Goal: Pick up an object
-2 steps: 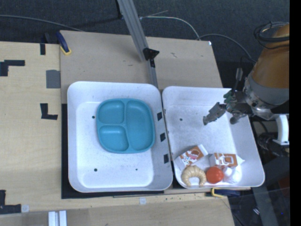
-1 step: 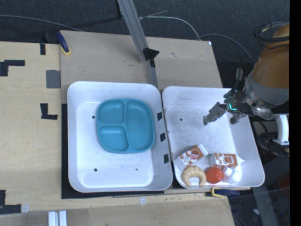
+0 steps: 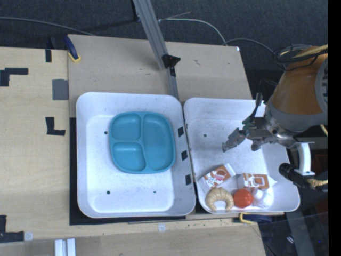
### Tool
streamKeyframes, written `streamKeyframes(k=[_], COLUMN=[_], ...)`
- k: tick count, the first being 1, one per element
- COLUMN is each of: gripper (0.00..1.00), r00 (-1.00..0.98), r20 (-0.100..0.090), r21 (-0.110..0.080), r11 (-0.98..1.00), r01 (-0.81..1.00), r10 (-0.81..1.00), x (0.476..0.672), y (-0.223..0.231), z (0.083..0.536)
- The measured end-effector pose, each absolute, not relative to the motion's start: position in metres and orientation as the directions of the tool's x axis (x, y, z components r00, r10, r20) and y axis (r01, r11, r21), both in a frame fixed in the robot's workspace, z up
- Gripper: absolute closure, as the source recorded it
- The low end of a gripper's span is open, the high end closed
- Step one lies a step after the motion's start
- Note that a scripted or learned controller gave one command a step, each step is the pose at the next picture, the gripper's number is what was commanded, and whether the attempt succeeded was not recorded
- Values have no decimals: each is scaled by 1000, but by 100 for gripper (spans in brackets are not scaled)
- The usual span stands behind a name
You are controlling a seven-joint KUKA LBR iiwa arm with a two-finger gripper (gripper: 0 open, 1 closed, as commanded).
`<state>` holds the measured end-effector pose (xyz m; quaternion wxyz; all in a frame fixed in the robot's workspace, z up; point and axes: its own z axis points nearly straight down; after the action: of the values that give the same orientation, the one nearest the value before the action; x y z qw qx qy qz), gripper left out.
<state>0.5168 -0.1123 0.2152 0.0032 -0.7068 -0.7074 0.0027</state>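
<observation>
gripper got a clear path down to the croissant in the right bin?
Probably yes. The gripper hangs over the right bin, up-view of the croissant. Nothing lies atop the croissant, but a packet and red ball crowd its sides.

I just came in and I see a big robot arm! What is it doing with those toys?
The grey and orange robot arm is reaching over the right bin, trying to pick something up. Its gripper hangs above a bare part of that bin and has nothing in it. The toy food sits in the near corner: a croissant, a red tomato and two little snack packets. The left bin holds a blue divided plate.
</observation>
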Motion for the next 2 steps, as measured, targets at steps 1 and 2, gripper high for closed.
streamKeyframes(k=[1, 2], gripper=[0, 0], r00=[-1, -1], r20=[0, 1], r21=[-7, -9], r11=[1, 1], r01=[1000, 1000], r10=[1000, 1000], x=[515, 507], y=[-116, -117], z=[170, 124])
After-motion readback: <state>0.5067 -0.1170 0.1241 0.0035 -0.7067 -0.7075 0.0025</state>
